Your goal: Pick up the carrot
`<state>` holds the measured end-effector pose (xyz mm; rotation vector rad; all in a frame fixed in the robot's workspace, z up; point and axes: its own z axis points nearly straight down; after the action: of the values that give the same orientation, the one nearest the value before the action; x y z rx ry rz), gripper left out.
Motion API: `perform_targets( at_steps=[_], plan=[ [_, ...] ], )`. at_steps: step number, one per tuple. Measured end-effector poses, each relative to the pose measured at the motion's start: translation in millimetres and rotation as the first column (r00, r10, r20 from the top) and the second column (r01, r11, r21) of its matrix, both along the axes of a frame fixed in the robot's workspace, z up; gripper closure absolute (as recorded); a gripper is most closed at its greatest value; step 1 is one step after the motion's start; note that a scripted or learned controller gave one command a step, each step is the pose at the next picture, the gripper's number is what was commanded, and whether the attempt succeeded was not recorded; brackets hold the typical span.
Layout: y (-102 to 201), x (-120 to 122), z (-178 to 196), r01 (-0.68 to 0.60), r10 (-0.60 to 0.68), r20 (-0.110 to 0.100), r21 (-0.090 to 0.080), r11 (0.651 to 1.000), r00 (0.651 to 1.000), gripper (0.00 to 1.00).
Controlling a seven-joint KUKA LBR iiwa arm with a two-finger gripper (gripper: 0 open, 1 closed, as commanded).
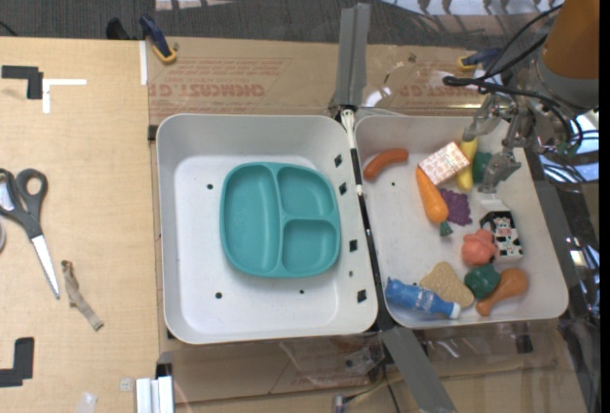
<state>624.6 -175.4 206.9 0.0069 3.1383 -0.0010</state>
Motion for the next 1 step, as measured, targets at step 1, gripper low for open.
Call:
perform_targets(
  at_steps=[1],
  plan=[
    [30.7,-17.1,-113.6,-0.037,0.037,0.0,0.001,0.999,0.999,0.0]
  ],
)
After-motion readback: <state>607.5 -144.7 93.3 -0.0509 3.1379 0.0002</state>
